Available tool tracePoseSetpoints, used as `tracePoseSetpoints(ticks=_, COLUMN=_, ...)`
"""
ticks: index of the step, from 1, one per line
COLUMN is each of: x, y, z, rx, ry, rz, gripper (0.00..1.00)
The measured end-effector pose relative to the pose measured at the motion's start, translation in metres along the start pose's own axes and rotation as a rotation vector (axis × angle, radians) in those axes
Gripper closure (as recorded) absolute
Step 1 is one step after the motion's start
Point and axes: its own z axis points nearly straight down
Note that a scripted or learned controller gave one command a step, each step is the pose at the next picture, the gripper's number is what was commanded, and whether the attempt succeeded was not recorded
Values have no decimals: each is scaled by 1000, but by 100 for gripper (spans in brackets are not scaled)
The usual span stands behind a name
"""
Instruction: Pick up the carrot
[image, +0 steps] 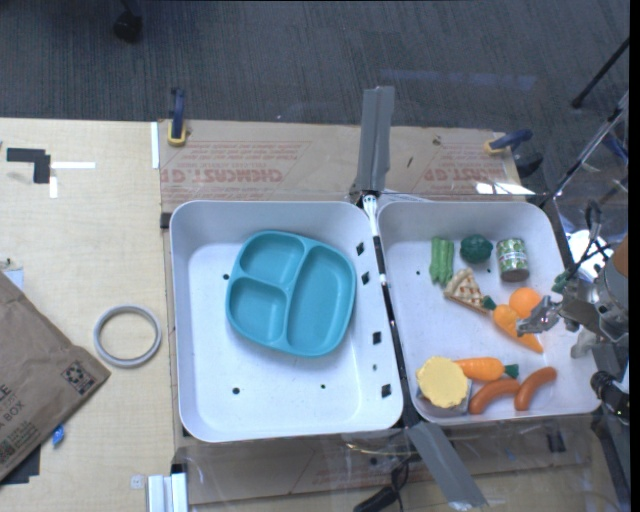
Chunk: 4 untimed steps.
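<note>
An orange carrot (482, 368) lies among green, red and yellow toy foods in a white bin (570, 405); beyond the jaws, another white bin (200, 400) holds a teal plate (292, 293).

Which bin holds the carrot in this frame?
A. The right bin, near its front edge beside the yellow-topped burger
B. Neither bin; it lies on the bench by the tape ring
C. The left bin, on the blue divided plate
A. The carrot lies in the right bin, just right of the burger and above the sausages, while the blue plate sits in the left bin.
</note>
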Motion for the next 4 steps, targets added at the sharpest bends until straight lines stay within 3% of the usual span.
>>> tracePoseSetpoints(ticks=1, x=13, y=2, z=51, rx=4, ry=6, rz=-196, gripper=0)
tracePoseSetpoints(ticks=2, x=11, y=2, z=44, rx=5, ry=2, rz=-194, gripper=100)
tracePoseSetpoints(ticks=3, x=81, y=66, z=50, rx=-1, ry=-2, rz=352, gripper=100)
tracePoseSetpoints(ticks=4, x=176, y=89, z=-68, rx=0, ry=-4, rz=842, gripper=100)
